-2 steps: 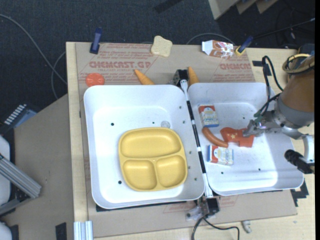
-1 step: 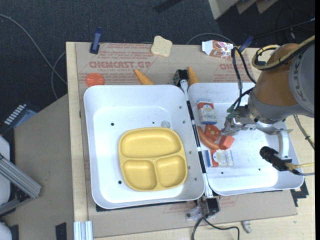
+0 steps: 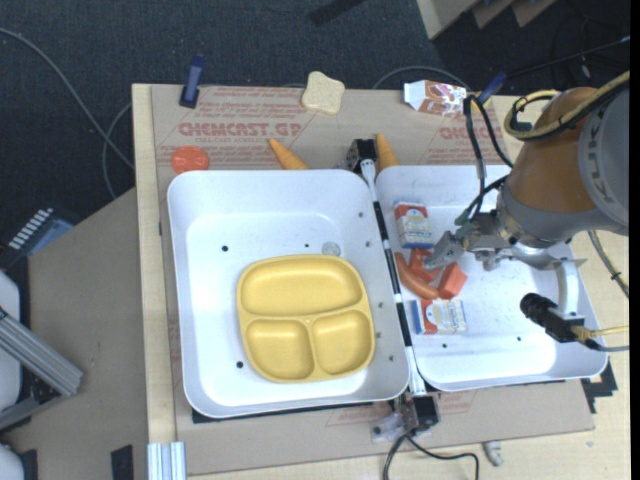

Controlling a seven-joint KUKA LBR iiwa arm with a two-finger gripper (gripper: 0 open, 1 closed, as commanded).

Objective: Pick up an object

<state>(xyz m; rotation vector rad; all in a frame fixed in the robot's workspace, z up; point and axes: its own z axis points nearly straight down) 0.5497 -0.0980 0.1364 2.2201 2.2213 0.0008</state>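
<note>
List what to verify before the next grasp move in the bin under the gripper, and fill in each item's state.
1. gripper positioned over its bin: ok.
2. A target within reach: ok, the orange-red piece lies right at the gripper.
3. Anything already held: cannot tell.
4. Room around the target: not ok, the small carton and the flat packet lie close by.
5. yellow tray out of the way: ok, it sits in the other bin.

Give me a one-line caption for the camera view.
Two-finger gripper poised over a red-orange object in the right white bin; a yellow three-compartment plastic tray lies in the left white bin.
</note>
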